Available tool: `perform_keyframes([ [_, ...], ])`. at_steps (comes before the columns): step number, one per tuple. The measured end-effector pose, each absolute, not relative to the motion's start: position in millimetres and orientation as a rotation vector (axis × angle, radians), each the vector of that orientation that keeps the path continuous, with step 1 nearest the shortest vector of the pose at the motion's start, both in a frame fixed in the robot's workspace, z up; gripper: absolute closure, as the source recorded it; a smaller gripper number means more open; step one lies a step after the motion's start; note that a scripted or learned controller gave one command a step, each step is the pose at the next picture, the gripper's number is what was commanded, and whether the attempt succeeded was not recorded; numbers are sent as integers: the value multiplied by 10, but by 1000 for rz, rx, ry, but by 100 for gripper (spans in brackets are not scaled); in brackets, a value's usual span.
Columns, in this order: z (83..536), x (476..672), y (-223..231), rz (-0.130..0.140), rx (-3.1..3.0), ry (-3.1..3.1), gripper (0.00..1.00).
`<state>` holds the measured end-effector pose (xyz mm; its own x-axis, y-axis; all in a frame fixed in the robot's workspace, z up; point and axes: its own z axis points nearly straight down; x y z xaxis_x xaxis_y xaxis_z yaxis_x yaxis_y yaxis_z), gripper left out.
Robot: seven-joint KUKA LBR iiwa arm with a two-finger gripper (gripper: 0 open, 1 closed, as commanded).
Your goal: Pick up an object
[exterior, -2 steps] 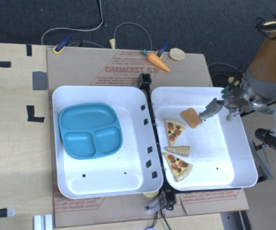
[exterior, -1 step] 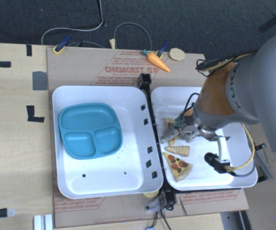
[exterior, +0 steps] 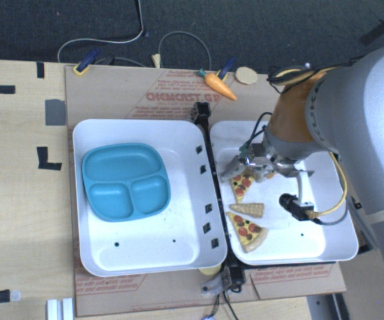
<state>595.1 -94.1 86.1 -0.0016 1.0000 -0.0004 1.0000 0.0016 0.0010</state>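
We see the gripper low in the right bin, its fingers hidden among the wrist hardware, so we cannot tell whether they are spread or pressed together. A toy pizza slice lies just beside and below the fingertips. Farther below lie a tan wedge and a second pizza slice. Well left of the fingers, the left bin holds a blue divided plate. A toy carrot lies above, on the cardboard.

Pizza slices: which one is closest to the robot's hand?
The top pizza slice, with red dots, lies right under the gripper. The plain slice and the bottom slice lie farther down the right bin.
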Motion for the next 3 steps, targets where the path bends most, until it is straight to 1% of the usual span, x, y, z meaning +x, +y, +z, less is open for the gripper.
perform_keyframes([
  [1,992,5959,-961,4,2216,2216,100],
  [2,964,5945,-956,0,2217,2219,0],
  [3,1060,5943,-952,-1,2217,2220,100],
])
